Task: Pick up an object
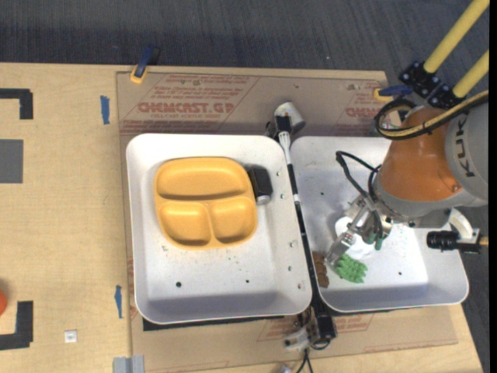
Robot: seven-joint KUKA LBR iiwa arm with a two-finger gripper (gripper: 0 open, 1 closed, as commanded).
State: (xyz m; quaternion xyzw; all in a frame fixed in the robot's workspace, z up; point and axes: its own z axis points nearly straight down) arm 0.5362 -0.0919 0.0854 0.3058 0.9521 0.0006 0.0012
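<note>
Green toy (351, 269) lies near the front edge of the right bin (443, 282), toward its left side. The gripper (351, 243) hangs just above and beside it, angled down toward the bin's front-left; whether it is spread or pinched cannot be told. This looks like the approach step, so the next move calls for settling squarely over the toy before closing. The arm leans in over the bin's right side, orange band above the wrist. A yellow divided tray (206, 200) sits in the left bin (155, 286).

One fixed camera looks down at a slant from above the bench (70, 208), framing both white bins (147, 286).
</note>
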